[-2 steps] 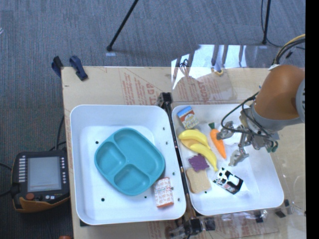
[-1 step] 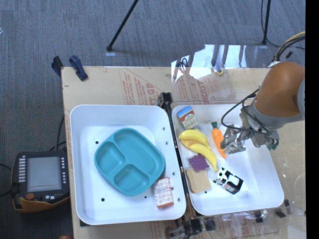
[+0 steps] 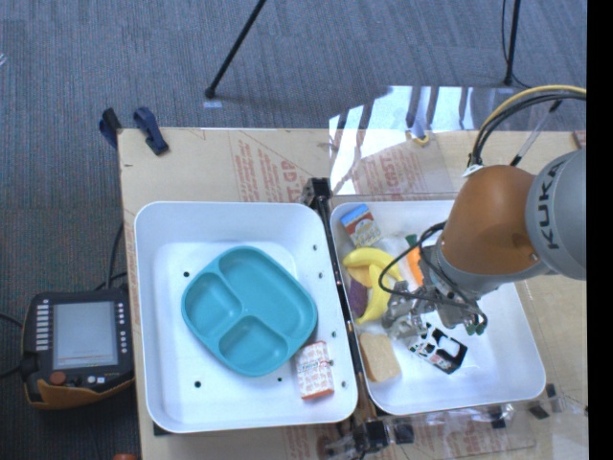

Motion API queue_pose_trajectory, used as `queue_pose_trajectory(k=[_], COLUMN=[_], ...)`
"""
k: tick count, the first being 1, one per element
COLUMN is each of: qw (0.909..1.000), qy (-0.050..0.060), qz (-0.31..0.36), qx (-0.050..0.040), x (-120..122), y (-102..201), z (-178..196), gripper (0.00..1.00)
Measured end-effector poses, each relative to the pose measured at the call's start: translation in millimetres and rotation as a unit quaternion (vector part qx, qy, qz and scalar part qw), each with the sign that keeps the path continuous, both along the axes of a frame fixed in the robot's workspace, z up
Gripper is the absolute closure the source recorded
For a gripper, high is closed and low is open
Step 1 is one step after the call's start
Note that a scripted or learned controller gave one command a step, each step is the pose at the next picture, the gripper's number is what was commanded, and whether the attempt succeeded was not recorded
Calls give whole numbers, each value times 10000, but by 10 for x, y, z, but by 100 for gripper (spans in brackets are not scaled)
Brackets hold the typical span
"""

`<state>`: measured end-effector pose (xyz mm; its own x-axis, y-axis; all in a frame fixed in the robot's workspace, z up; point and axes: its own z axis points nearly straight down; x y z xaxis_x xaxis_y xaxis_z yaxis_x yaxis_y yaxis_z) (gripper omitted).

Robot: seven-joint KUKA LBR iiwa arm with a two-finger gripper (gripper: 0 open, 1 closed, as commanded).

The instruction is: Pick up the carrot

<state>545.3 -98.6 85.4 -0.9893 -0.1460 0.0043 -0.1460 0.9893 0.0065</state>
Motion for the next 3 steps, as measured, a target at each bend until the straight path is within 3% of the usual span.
queue_pose_trajectory(k=[3], qw=[10000], qy=[-60], qz=[64], qx=[-5], x=[60], y=[41], z=[310], gripper=[100])
